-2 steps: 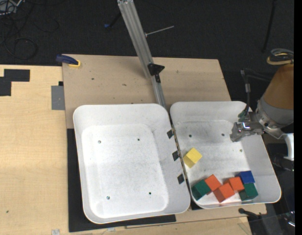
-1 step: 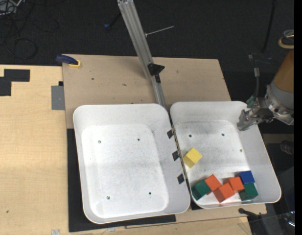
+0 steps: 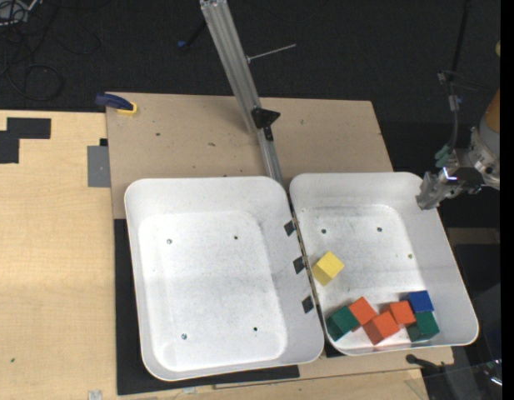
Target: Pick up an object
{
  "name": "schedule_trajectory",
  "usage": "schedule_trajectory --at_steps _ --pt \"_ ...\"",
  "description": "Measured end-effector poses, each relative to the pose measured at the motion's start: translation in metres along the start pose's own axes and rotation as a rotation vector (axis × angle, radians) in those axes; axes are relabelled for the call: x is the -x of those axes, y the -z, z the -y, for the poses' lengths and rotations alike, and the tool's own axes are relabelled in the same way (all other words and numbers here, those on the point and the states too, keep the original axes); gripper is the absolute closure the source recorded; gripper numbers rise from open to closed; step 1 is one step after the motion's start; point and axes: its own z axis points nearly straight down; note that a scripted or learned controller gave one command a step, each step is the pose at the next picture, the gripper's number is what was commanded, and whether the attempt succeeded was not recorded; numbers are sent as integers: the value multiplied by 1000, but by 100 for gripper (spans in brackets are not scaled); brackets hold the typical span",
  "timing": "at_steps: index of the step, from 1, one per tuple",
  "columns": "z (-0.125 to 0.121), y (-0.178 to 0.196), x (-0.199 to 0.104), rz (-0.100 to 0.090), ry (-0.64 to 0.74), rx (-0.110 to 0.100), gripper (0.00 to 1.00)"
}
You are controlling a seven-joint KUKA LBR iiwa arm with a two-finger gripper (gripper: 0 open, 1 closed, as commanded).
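Below and left of hand (image 3: 431, 192), blocks (image 3: 381, 319) crowded in right bin (image 3: 456, 265) corner; hand state indiscernible. Risk: neighbours and wall blocking clean grasp, slipping.

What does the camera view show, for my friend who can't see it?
Two white bins sit side by side on a bench. The right bin holds a yellow block near its left wall and a cluster of orange, green and blue blocks at its front edge. The arm's tool hangs over that bin's far right corner.
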Motion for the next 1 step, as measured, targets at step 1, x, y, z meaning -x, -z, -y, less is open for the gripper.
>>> schedule_trajectory --at_steps 1 --pt "16 -16 -45 -4 2 -8 100"
